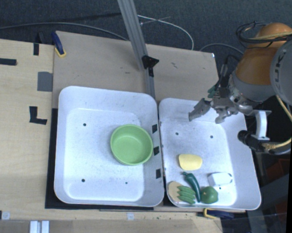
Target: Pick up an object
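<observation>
The arm enters from the right, its gripper poised over the far end of the right bin, jaws spread wide and holding nothing. The yellow object lies nearer in that bin, well apart from the gripper.

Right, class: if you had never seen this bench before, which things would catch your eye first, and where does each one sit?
The round light-green plastic bowl stands out, sitting alone in the left white bin. In the right white bin, small things cluster at the near end: a yellow rounded lump, a white piece and green toy items. The grey arm's tool hangs with fingers spread over that bin's far end, holding nothing.
</observation>
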